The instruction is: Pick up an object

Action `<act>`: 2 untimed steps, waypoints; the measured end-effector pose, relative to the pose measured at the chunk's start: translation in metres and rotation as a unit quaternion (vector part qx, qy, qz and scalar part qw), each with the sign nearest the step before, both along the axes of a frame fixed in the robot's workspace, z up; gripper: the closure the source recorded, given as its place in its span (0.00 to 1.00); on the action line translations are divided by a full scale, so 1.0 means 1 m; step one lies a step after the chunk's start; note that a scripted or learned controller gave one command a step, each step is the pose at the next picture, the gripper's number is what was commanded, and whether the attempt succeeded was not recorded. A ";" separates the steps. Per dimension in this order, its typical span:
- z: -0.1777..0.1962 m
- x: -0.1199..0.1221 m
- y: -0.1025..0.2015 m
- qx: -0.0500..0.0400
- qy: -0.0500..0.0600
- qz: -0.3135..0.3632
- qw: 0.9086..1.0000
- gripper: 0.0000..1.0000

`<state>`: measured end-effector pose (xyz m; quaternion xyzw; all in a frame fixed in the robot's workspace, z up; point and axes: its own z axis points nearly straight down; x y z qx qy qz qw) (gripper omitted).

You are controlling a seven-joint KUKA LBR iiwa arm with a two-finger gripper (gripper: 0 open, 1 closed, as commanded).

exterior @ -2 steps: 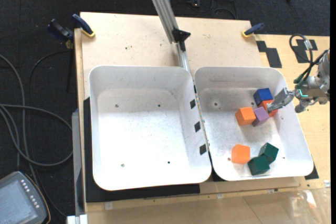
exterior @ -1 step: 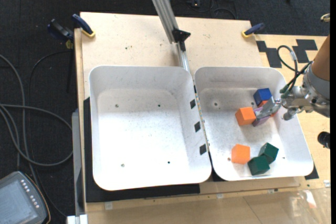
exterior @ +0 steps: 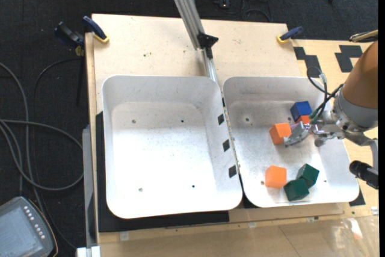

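Crowding claw (exterior: 296,136): orange block (exterior: 279,132), blue block (exterior: 300,109) | green blocks (exterior: 302,182) near | claw width: cannot tell

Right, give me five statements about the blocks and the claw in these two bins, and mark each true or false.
1. All the blocks lie in the right-hand shallow white bin. True.
2. The claw is over the left-hand shallow white bin. False: it is over the right-hand bin, beside the upper orange block.
3. Two dark green blocks sit close together near the right bin's front edge. True.
4. The small blue block lies nearest the front edge. False: it lies farthest back of the blocks.
5. There are three orange blocks. False: there are two, the upper one and the lower orange block.
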<state>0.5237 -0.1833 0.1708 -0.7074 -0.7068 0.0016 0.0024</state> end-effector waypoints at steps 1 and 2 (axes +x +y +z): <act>-0.048 -0.002 0.004 0.000 0.000 0.000 1.000 0.00; -0.035 0.000 0.003 -0.001 -0.004 0.001 1.000 1.00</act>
